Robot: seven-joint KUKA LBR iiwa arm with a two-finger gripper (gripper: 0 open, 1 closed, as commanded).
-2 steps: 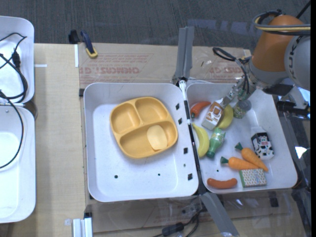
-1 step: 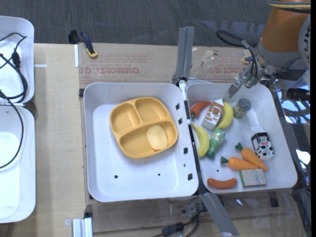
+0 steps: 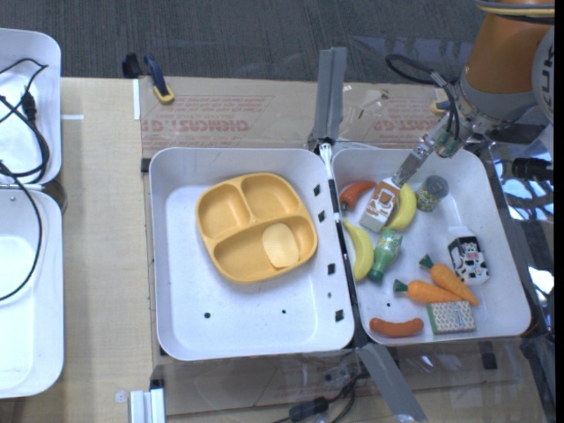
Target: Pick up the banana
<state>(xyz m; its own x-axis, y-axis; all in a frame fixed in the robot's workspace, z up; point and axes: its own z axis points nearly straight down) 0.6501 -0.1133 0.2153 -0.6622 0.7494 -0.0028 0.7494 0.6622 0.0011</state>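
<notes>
Jaws first: from where I stand I cannot tell whether they are apart or closed. The gripper point(image 3: 404, 173) shows as one slim grey tip slanting down and to the left from the orange-banded arm point(image 3: 507, 38). Nothing can be seen held in it. The tip hangs over the upper part of the right bin point(image 3: 504, 236), just above the top of a small orange-and-white carton point(image 3: 382, 206); whether it touches the carton I cannot say.

Two bananas lie in that bin. One banana point(image 3: 359, 250) rests against the bin's left wall, with its long axis running up and down the view. It curves gently, its upper end sits near the carton's lower corner, and its lower end points toward the near edge. A green bottle point(image 3: 385, 256) lies just beside it on the right. The second banana point(image 3: 406, 209) is partly hidden under the carton's right side. It lies close below the gripper tip and its visible part curves from upper right to lower left.

Nearby are a red pepper point(image 3: 355, 191) to the carton's left and a carrot point(image 3: 434, 292) lower down. The left bin point(image 3: 176, 324) holds a yellow divided plate point(image 3: 251, 227).
</notes>
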